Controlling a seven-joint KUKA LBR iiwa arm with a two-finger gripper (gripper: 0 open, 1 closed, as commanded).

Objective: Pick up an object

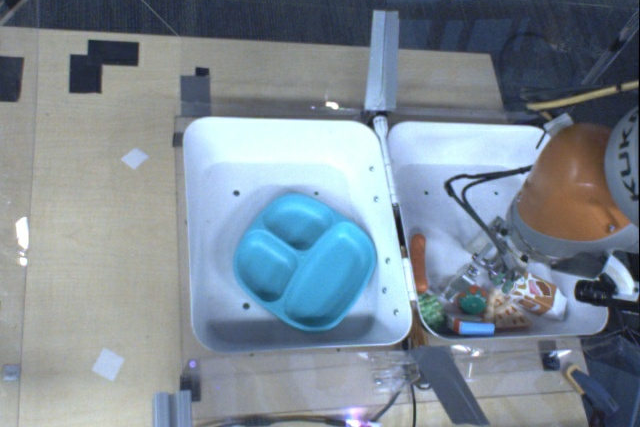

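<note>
My gripper (487, 277) hangs low in the right bin (450, 155), just above a heap of small objects at the bin's front edge. The heap holds a green piece (432, 307), a red and blue marker-like item (470, 326) and a printed packet (527, 300). An orange carrot-shaped stick (418, 260) lies along the bin's left wall. The fingers are hidden among the clutter. The orange wrist band (570, 190) sits above and to the right of the heap.
The left bin (215, 165) holds a blue divided plate (305, 260). A metal divider post (381, 60) stands between the bins at the back. Black cables (470, 190) loop over the right bin's floor.
</note>
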